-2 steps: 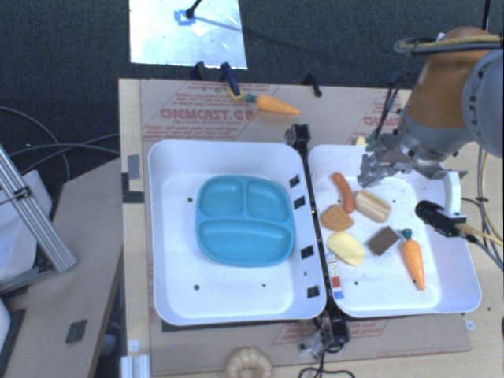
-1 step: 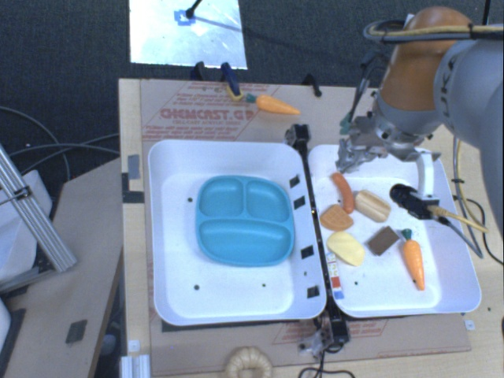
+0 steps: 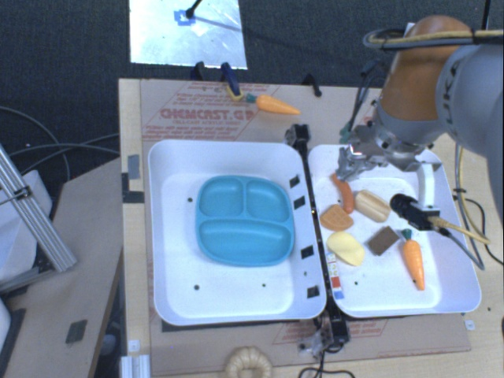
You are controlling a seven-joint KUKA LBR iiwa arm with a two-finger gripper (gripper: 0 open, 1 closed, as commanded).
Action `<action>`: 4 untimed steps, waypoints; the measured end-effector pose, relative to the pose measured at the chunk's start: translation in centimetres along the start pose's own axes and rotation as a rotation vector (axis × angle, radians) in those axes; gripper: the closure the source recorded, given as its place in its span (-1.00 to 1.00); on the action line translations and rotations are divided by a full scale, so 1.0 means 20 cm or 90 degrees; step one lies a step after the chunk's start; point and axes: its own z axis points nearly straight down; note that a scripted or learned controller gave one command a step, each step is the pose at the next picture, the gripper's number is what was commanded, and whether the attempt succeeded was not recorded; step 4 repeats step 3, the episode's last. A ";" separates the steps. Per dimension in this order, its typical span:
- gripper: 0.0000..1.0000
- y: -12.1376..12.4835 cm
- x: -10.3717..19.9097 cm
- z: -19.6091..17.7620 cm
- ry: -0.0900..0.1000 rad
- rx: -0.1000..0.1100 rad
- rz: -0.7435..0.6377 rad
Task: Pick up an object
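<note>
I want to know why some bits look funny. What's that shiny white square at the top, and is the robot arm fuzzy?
In the camera view, the shiny square is a bright, washed-out glare patch against the dark floor; the grey and orange arm looks soft and slightly blurred, as does the gripper; the blue plate in the left bin is evenly lit, with faint shadows.

Tool (image 3: 352,166) fingertips blurred — state unclear — and arm (image 3: 465,61) cut off at right edge.
</note>
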 end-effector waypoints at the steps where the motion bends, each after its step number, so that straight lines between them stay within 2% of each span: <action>1: 1.00 0.03 0.03 0.04 0.000 0.000 0.000; 2: 1.00 0.02 -0.05 0.04 0.000 0.000 0.004; 3: 1.00 0.07 -0.01 -0.02 0.000 -0.002 0.000; 4: 1.00 0.07 -0.01 -0.02 0.000 -0.002 0.000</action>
